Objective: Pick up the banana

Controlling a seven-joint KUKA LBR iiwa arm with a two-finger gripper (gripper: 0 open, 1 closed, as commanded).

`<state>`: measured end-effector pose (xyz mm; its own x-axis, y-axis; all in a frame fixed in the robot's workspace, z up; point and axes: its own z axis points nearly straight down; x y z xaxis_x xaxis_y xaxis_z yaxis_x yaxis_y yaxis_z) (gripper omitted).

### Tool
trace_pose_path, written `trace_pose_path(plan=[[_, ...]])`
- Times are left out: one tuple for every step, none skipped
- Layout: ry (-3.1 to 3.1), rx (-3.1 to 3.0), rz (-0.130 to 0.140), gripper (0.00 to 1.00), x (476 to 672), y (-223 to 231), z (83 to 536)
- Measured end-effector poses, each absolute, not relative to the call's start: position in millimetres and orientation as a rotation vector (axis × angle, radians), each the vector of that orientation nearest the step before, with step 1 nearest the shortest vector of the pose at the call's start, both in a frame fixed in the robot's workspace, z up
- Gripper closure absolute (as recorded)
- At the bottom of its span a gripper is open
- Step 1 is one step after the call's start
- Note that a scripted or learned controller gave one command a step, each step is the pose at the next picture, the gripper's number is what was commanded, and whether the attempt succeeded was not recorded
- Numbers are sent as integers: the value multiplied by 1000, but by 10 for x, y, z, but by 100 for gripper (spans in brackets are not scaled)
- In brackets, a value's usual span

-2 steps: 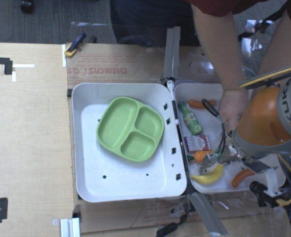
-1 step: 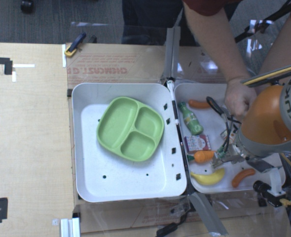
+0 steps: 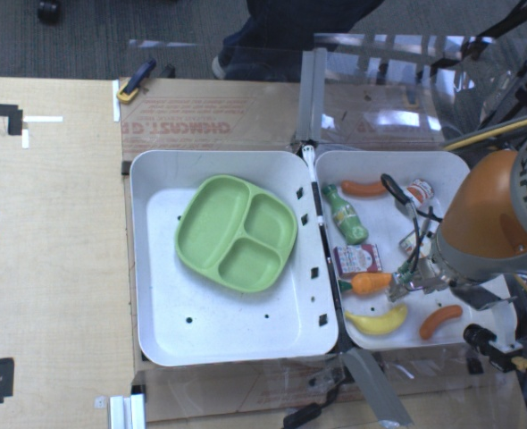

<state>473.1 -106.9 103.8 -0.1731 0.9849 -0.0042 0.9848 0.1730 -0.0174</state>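
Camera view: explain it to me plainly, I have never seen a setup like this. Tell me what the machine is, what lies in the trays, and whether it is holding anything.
This is one picture from a camera fixed above a bench, looking down at a slant. The grey and orange shape at the right is a robot arm; its hand hangs low in the right bin. The left bin holds a green divided plate. The right bin holds toy food: a banana at the front, a carrot just behind it, a green bottle, a small packet, and two sausages, one at the back and one at the front right. The hand is above the banana, close to the carrot; nothing is visibly held.
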Motion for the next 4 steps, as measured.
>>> trace_pose_path(plan=[[-2400,-2014,25,0,4730,-1069,1039],[-2415,-1998,6,0,4757,-998,891],[-2514,-1836,12,0,4704,-1704,1339],[-2654,-1658,8,0,4764,-1026,882]])
